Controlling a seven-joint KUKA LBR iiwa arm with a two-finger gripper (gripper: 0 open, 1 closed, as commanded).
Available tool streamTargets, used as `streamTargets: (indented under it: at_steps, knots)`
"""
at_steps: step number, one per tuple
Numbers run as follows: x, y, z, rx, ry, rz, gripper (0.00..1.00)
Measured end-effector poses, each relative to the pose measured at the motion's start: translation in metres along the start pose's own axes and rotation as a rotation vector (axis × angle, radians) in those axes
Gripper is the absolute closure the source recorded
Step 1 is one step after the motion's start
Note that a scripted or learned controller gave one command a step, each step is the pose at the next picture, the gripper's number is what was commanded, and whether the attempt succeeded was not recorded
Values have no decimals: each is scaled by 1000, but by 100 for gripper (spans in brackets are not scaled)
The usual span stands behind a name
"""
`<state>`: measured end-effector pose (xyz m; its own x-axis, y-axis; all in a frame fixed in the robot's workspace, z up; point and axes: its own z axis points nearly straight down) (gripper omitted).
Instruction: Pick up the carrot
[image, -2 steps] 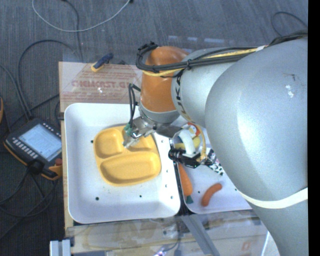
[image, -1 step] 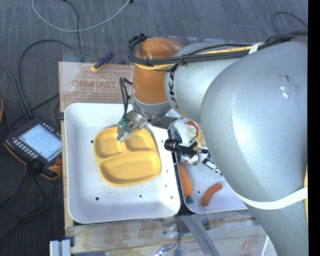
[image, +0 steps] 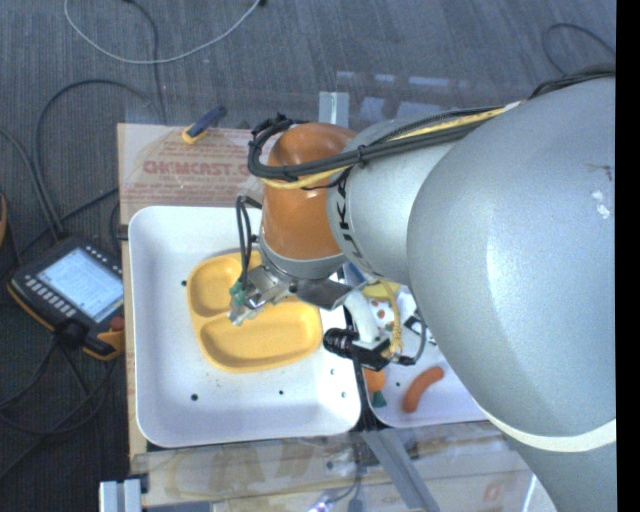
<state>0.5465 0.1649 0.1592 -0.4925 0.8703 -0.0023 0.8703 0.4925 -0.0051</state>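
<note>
The carrot (image: 422, 388), a short orange stick, lies in the right bin (image: 450, 408) near its front edge, just below the arm's big grey body. My gripper (image: 243, 300) hangs over the left bin (image: 160, 330), well to the carrot's left, right above two yellow rounded pieces. Nothing orange is at its tip. The arm hides most of the right bin.
A smaller yellow piece (image: 215, 280) and a larger one (image: 262, 338) lie together mid left bin. A small orange bit (image: 374, 381) sits by the wall between the bins. A teach pendant (image: 70, 288) lies off the bench at left, and a blue-and-yellow tool (image: 203, 122) on the cardboard behind.
</note>
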Motion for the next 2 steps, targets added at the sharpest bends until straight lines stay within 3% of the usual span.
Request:
streamTargets:
  at_steps: [1,2]
  knots:
    - [-1,46,-4,-2,2,-41,100]
    - [-6,-31,-19,-2,1,-247,100]
